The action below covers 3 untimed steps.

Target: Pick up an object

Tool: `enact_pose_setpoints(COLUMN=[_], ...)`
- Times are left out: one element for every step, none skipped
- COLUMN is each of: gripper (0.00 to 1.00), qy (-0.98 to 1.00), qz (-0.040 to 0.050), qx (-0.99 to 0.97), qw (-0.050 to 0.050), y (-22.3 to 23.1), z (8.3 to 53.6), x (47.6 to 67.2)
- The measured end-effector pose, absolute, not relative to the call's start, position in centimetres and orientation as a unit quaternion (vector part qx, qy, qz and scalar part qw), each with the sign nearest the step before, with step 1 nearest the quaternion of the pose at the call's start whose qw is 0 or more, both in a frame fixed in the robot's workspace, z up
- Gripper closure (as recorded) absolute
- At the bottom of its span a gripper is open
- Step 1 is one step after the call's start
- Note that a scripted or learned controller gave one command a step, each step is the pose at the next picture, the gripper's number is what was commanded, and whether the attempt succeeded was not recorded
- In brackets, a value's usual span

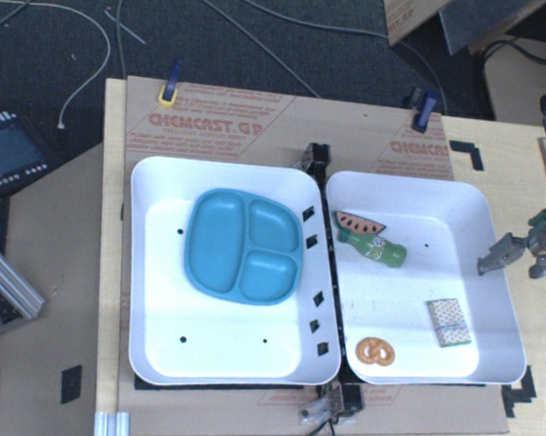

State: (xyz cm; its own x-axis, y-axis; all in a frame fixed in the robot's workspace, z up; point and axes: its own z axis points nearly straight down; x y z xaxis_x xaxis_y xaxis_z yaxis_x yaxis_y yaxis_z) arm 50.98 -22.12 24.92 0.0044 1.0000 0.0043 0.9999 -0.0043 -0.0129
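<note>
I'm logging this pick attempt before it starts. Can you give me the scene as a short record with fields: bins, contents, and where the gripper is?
left bin: holds a blue divided plate
right bin: holds four small items
item 1: watermelon slice, near the bin's upper left
item 2: green bottle, lying just below the slice
item 3: small patterned box, right of centre, toward the near side
item 4: pretzel, near the front edge
gripper: at the right bin's right rim, holding nothing
</note>
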Motion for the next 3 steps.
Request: enact_pose_setpoints(gripper=[0.0, 0.0, 0.0], qy=[-0.707, -0.707, -0.707], qz=[0.0, 0.0011, 0.0005], qx=[-0.707, -0.707, -0.707], qw=[0.0, 0.004, 0.003], y=[-22.1, -22.3, -21.7], z=[25.6, 19.4, 13.9], x=[51.2, 50.7, 49.8])
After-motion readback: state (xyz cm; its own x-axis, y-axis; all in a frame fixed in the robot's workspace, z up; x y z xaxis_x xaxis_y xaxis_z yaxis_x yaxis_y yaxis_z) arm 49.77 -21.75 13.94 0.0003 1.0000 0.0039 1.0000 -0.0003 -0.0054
